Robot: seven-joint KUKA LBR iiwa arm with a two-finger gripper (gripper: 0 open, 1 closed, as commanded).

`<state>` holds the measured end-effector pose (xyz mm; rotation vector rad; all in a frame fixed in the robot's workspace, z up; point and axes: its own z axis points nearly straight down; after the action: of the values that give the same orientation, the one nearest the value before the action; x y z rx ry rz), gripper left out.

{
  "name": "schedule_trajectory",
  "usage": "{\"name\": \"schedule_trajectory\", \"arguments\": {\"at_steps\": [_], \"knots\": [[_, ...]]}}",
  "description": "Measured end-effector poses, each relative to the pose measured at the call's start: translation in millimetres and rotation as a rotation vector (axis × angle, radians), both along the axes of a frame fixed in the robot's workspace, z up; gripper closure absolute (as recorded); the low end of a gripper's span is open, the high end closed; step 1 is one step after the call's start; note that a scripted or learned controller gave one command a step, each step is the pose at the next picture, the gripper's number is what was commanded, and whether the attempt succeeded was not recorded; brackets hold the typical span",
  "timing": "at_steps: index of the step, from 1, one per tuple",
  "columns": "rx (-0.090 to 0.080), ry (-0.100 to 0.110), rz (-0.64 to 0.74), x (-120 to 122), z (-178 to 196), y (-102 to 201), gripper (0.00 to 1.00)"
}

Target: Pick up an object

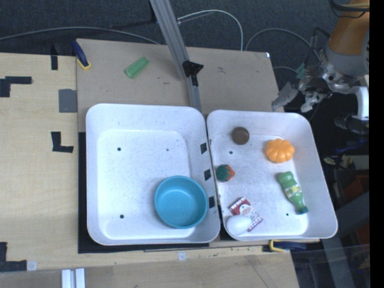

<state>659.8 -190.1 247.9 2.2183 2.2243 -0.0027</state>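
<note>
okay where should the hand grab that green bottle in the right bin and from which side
Probably across the green bottle's wide body, coming straight down from above. It lies flat on the floor of the right bin, long axis running toward the near rim, so closing across its width looks easiest.

Open floor fills the left bin (pixel 114 161) except a blue bowl (pixel 180 201) near its front right corner; the right bin (pixel 312 179) is cluttered, a slanted metal pole (pixel 174 35) crossing above both back edges.

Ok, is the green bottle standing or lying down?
Lying down: the green bottle rests lengthwise on the right bin's floor, cap toward the near edge.
</note>
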Motion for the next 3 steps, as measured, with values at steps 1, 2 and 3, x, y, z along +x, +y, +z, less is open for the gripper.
{"name": "schedule_trajectory", "arguments": {"at_steps": [1, 2, 3], "knots": [[0.000, 0.000, 0.000, 0, 0, 0, 0.00], [0.002, 0.006, -0.001, -6, -58, 9, 0.00], [0.002, 0.006, -0.001, -13, -117, 17, 0.00]]}}
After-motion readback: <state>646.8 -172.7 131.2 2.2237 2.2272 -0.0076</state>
